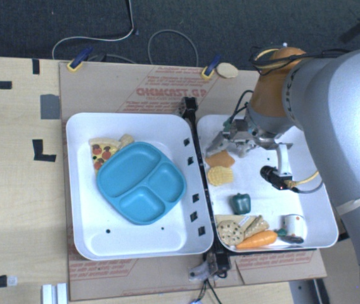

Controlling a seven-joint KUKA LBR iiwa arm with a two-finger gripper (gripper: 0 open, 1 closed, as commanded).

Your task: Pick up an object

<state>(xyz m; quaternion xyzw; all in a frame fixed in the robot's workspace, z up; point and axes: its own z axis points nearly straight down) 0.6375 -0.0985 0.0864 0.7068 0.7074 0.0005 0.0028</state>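
Along the near edge of the right-hand shallow white bin [322, 198] lies a small crowd of toy food: a round tan speckled cracker [229, 231], a pale wedge-shaped cracker [253, 223], an orange plastic carrot [257, 239] and, toward the bin's near right corner, a small white cylindrical cup lying on its side [292, 224]. Just beyond them, near the bin's middle, sits a small dark green plastic pepper [241, 202]. Farther back, close to the bin's left wall, rest a yellow ridged round chip [220, 177] and, touching its far edge, an orange-tan flat cookie [220, 160]. Above that cookie hangs the two-finger metal gripper [225, 140] of the grey arm with its orange band [275, 94]; whether its fingers are spread or pressed together cannot be told from this angle, and nothing is seen held. The cookie looks the likeliest target: probably light, stiff and thin, lying flat, so it would be best pinched across its edges; it may slide on the smooth bin floor. Left of the right-hand bin, the second white bin [78, 189] holds a blue three-compartment plastic plate [141, 182] and a toy pizza slice [102, 152] tucked at the plate's far left.
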